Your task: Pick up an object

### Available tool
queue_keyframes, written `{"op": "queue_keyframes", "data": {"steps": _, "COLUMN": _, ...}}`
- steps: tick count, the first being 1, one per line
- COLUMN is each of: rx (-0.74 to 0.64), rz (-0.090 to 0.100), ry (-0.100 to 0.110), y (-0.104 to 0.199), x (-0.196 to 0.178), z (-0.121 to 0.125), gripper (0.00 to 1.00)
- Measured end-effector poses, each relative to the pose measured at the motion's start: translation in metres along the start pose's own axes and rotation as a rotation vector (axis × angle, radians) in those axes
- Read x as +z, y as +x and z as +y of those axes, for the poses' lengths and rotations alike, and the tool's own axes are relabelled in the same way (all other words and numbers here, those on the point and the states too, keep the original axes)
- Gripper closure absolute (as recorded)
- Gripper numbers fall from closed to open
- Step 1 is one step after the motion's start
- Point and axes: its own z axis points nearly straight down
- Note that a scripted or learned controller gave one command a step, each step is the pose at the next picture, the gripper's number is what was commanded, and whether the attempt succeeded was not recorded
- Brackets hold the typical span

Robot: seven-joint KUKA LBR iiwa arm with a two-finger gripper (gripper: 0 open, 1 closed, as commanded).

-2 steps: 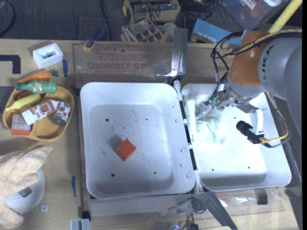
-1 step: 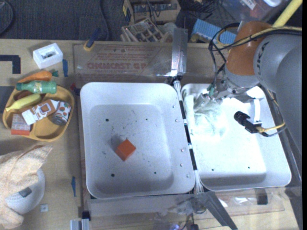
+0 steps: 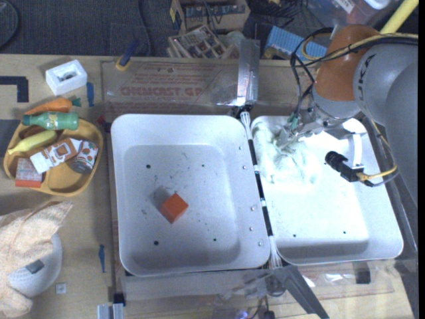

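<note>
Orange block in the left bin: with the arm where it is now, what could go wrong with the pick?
1. The gripper is over the right bin, while the orange block lies in the left bin; closing here would likely grab nothing.
2. Crossing over, it could clip the rims between the bins.

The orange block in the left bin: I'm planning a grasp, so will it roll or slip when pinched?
The orange block looks flat-faced and boxy, so probably it won't roll. It seems rigid, likely light. It sits apart from the left bin walls, so a nudge may slide it.
</note>
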Motion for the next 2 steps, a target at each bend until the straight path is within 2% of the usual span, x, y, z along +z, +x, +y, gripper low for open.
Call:
{"op": "queue_keyframes", "data": {"steps": 1, "rx": 0.305, "rz": -0.001, "ry": 0.011, "y": -0.0172, "x": -0.0016, "z": -0.0151, "gripper": 1.0}}
{"op": "queue_keyframes", "data": {"steps": 2, "rx": 0.305, "rz": -0.001, "ry": 0.011, "y": -0.017, "x": -0.0019, "z": -0.0148, "gripper": 0.0}}
